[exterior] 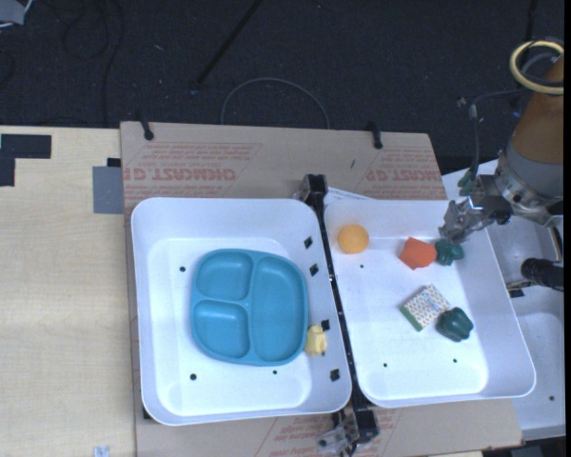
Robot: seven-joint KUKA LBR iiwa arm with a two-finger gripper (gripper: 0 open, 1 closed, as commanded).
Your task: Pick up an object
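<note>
The right bin (400, 369) holds an orange ball (353, 239), a red-orange block (418, 253), a small teal piece (448, 251), a checkered pad (425, 307) and a dark green lump (455, 325). My gripper (456, 225) hangs over the bin's far right corner, just above the teal piece and right of the red-orange block. Whether it touches the teal piece I cannot make out.
The left bin (162, 255) carries a blue divided plate (248, 306), with a small yellow object (316, 340) at its right wall. A black divider (325, 284) separates the bins. The grey arm (533, 160) comes in from the right.
</note>
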